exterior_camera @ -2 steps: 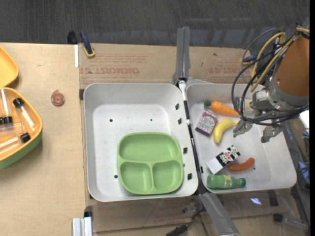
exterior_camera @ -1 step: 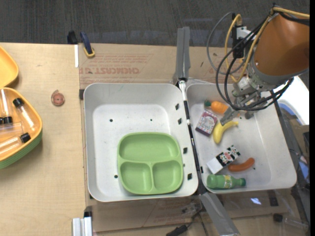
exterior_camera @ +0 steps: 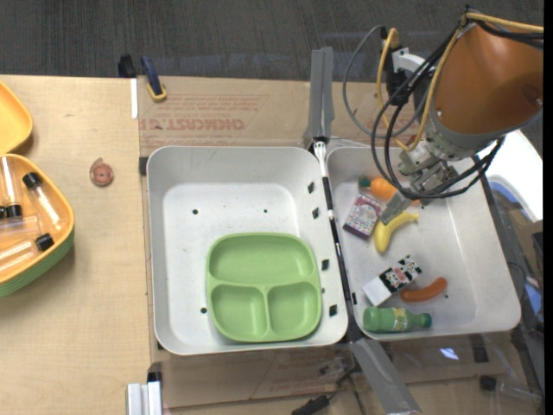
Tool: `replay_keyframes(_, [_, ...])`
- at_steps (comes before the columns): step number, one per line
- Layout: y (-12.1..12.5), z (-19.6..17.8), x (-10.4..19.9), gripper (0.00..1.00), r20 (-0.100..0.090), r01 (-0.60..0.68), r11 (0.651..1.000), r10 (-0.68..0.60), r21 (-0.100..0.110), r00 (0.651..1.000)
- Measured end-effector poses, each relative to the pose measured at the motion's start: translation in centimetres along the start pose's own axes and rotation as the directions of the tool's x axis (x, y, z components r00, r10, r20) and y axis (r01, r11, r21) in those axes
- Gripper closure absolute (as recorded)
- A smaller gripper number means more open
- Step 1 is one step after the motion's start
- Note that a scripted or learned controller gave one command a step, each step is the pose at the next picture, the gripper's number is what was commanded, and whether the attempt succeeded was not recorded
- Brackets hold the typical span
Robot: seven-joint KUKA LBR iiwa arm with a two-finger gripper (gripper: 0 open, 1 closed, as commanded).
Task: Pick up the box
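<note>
Two bins sit side by side. The left bin has a plate in it, near the front. In the right bin, a pouch lies at the back left, and a banana lies just right of it. A carrot lies behind them, under the gripper, maybe touching it. The box lies nearer the front, with a sausage to its right. A bottle lies in front of both.

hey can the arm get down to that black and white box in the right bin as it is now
Probably yes. The box lies uncovered near the right bin's front, with open floor above it. The hot dog and green bottle crowd it closely, and the tool hovers further back, over the banana.
</note>
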State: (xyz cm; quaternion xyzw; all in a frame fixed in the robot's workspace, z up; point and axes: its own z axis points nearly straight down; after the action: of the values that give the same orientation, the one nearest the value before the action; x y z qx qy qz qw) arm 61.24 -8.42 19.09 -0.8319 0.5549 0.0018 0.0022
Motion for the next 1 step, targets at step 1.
replay_keyframes(1, [-0.97, -0.07, 0.21, 0.0, -0.001, -0.221, 0.975, 0.221, 0.002, 0.975])
